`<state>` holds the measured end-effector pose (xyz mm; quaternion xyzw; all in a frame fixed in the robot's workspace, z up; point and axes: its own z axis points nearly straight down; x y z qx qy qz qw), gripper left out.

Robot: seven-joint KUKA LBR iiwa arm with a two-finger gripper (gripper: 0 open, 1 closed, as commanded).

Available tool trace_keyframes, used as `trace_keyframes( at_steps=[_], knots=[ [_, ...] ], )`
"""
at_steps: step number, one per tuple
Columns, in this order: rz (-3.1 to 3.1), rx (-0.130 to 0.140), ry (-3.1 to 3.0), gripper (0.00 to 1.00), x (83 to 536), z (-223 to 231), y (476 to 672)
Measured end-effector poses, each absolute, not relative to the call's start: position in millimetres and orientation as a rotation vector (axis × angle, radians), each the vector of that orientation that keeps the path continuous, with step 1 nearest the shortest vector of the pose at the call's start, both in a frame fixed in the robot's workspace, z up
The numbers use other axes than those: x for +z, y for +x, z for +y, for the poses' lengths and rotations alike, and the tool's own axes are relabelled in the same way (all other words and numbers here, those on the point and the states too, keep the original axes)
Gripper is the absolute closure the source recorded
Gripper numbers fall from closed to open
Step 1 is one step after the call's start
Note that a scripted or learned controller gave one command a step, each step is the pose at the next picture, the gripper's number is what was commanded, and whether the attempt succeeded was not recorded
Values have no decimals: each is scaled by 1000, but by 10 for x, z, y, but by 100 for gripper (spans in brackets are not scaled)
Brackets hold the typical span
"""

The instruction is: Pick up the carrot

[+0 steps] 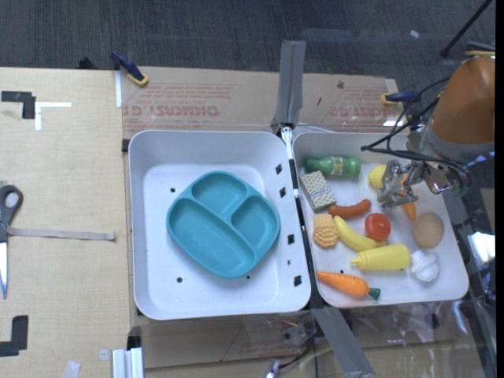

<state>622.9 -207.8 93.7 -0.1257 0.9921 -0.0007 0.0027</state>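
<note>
Carrot (pixel 344 283): in full sight, with nothing over it. Harder to read at the gripper (pixel 395 189): a tangle of metal and cable low over the back of the right bin (pixel 453 290), too cluttered to tell how far open, or whether anything is in its grasp. Just beside it, an orange bit (pixel 409 209), too small to name. Partly masked by the gripper, a yellow thing (pixel 377 175). Cut off at the right edge, the arm (pixel 468 105).

Lies at the front left of the right bin, near the front wall, well apart from the gripper, with a tomato (pixel 378 226), banana (pixel 352 235) and yellow bottle (pixel 382 257) between. Lies flat, slightly aslant, orange, tapered to the left, with a green stub at the right end.
</note>
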Motion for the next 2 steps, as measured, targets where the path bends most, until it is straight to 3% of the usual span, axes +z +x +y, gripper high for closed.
trace_keyframes(
  at_steps=[1, 2],
  knots=[
    [3111, -2, -394, 0, 938, -2078, 6230],
    [3105, -6, -392, 100, 1054, -2081, 6249]
  ],
)
